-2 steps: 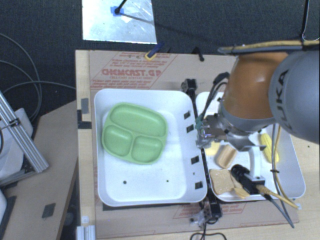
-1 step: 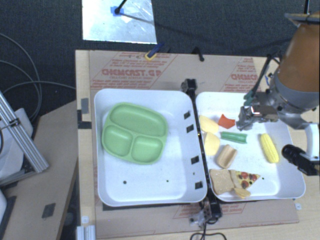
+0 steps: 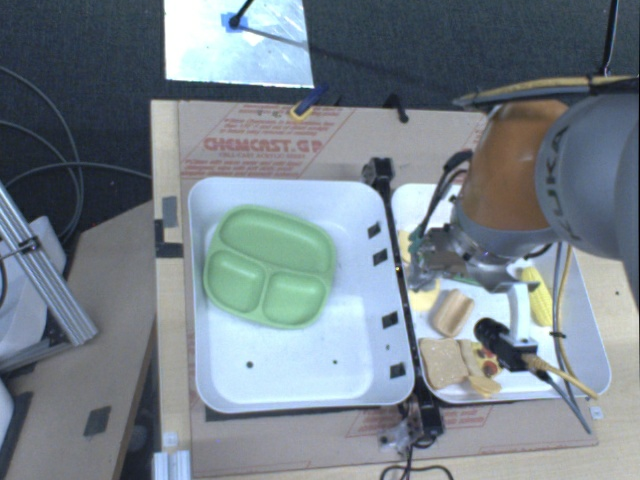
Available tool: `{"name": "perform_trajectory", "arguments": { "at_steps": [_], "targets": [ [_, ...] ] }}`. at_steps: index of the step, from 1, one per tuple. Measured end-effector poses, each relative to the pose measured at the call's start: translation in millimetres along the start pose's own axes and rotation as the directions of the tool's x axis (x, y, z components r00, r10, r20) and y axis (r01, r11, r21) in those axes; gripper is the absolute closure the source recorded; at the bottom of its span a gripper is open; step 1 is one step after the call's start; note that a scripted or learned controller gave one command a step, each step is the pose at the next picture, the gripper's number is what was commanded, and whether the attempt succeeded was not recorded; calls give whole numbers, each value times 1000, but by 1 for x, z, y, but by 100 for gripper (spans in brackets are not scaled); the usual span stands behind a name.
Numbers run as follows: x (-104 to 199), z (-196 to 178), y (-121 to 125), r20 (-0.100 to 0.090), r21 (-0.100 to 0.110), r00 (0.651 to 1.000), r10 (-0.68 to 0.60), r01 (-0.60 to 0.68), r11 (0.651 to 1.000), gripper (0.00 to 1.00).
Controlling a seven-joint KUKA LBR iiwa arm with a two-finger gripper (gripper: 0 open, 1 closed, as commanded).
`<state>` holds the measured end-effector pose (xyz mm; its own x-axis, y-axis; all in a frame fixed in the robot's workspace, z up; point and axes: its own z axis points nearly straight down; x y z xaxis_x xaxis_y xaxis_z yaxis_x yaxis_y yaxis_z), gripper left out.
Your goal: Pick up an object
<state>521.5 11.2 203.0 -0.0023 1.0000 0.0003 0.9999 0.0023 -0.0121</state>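
Dark carpet all around, and on it the bench with its cardboard sheet [image 3: 270, 138] carrying two white bins side by side. The left bin [image 3: 230, 368] has plenty of open floor toward six o'clock; a green divided plate [image 3: 268, 265] sits toward its upper left, three compartments showing, well clear of the rim. The right bin [image 3: 590, 363] is crowded. The grey arm with its orange band [image 3: 515, 183] comes in from three o'clock and hangs over that bin's upper half, the gripper [image 3: 440, 258] low beside the divider wall; whether it's apart or together, I can't tell. Just below it lies a tan bread roll [image 3: 452, 311], a flat toast slice [image 3: 447, 361] at six o'clock, a yellow corn cob [image 3: 538, 293] toward the right wall.
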Motion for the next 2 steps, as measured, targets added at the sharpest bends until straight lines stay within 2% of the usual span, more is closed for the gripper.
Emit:
{"name": "perform_trajectory", "arguments": {
  "at_steps": [1,2],
  "targets": [
    [1,-18,-36,-1,-11,1000,2,-2,1000,100],
    [37,-199,-35,-4,-33,1000,-7,7,999,100]
  ]
}}
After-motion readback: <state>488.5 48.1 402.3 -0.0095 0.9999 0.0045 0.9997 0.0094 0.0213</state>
